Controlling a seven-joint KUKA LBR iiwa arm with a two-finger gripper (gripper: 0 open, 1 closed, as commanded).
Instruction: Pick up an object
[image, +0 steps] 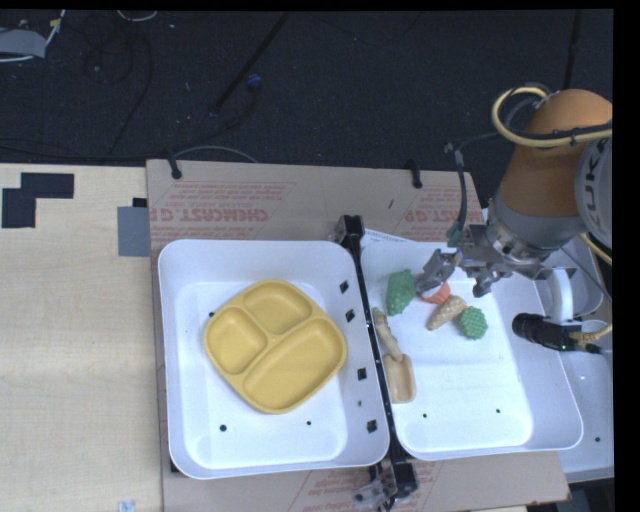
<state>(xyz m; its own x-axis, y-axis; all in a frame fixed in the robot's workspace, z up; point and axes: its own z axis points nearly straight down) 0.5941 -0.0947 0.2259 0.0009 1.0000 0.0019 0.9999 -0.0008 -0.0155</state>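
Left bin (185, 300): we see a yellow divided plate (275, 345) lying near its middle, nothing on it, well apart from the arm.

Divider (365, 330): we note the dark strip where the two bins meet; it runs from the far edge to the near edge.

Right bin (500, 420): we count the small things here, all in its far half and along its left wall; the near half is bare white floor.

Tan piece (393, 360): we find it lying just beside the left wall of the right bin, long way along the divider. We can't name it.

Green piece, left (401, 292): it sits near the far-left corner of the right bin, on the floor.

Orange piece (435, 295): partly under the fingers, so we see little of it.

Tan carrot-like piece (446, 312): lying slantwise on the floor, just beside the second green piece (472, 323).

Gripper (462, 275): we see it low over this cluster near the far edge, fingers spread apart, one on each side, nothing between them.

Progress: by our reading, the approach is made but no grasp yet. Every object rests on the bin floor. Closing on a piece and lifting remain.

Likely target: we judge the orange or the carrot-like piece, being nearest the fingers; we can't say which.
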